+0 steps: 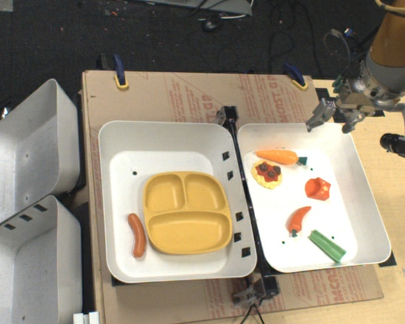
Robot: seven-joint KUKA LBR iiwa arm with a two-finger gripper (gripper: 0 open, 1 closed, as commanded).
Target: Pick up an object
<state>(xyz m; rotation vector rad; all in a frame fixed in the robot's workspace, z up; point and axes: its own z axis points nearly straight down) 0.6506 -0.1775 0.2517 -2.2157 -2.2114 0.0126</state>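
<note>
Glossy white plastic bins (115, 137) sit on matt brown cardboard (189, 93); the yellow tray (187, 211) looks smooth plastic.

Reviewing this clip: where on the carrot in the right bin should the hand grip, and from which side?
Probably from straight above, at the carrot's thick middle, closing across its narrow width. It lies flat and roughly horizontal in the view, with open floor above and to its left; the small pizza piece sits close below, so the lower finger has little room.

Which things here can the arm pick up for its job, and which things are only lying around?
For the job: carrot, small pizza, red pepper, chili, green piece, sausage, all loose in the bins; gripper above the right bin's far edge.

Lying about: yellow divided plate, cables, spare white bins at left.
</note>
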